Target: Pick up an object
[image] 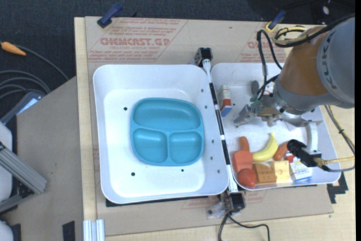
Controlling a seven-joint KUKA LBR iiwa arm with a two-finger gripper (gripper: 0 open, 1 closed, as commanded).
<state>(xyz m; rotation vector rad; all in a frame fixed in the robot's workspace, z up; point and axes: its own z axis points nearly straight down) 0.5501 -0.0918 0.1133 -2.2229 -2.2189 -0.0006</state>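
The end effector (248, 115) hangs over the right bin (240, 73), low among the clutter; whether it is apart or together I cannot tell, and nothing shows clamped in it. The nearest candidate is the banana (267, 148), which I take as the landmark. It lies just toward the camera and a little right of the end effector, its long axis running slantwise from upper right to lower left. Left of the banana stands an orange block (243, 156); below it sit a red ball (247, 178) and a tan box (264, 172), crowded together. Beyond the banana, by the bin's inner wall, lies a small carton (225, 97). The blue tray (167, 131) sits far left of the banana, in the other bin.
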